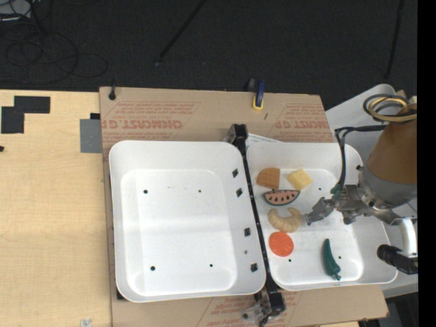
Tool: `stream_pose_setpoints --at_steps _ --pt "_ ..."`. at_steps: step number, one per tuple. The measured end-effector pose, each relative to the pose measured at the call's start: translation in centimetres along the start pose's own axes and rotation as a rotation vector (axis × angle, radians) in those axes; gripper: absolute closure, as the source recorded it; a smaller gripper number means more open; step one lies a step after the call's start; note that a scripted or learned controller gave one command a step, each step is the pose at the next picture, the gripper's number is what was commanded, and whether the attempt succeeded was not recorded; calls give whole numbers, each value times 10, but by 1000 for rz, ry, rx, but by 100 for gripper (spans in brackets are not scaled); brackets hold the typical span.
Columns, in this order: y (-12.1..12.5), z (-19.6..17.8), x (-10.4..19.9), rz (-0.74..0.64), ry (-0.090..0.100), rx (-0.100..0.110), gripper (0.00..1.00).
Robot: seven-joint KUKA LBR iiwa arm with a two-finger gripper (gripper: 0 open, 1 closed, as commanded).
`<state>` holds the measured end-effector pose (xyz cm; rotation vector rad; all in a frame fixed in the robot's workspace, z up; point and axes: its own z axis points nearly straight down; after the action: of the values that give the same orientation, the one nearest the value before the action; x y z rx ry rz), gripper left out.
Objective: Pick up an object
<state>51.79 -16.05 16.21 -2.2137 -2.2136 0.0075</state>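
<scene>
Croissant (285,219) lies beside hand (327,211), tomato (281,244) below.

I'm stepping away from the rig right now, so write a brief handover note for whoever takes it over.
Gripper: low over the right bin, just right of the croissant; nothing visibly held, finger state unclear.
Things, all in the right bin: bread piece, cheese cube, watermelon slice, croissant, red disc, green pepper.
Done: nothing lifted.
Left: grasp and raise one object, probably the croissant.
</scene>
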Motion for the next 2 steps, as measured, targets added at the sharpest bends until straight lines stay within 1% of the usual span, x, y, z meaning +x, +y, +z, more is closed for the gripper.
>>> stream_pose_setpoints --at_steps 1,2 --pt "62 -157 20 -4 -7 -22 0" --pt "57 10 -3 0 -3 -4 0"
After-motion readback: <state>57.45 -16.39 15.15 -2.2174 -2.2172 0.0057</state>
